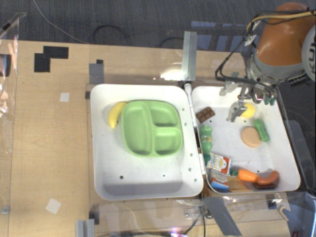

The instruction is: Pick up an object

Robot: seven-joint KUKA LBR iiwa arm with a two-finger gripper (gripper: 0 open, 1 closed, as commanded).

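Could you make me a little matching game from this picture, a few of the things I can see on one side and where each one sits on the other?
Things:
1. banana
2. green divided plate
3. chocolate bar
4. carrot

Places:
A. near the front edge of the right bin
B. middle of the left bin
C. right bin, close to the divider between the bins
D. left bin, against the plate's left side

Pairs: 1-D, 2-B, 3-C, 4-A

pincer [239, 108] over right bin [281, 127] | beside yellow object [248, 111] | left bin [101, 132]: green tray [150, 127], banana [115, 114]
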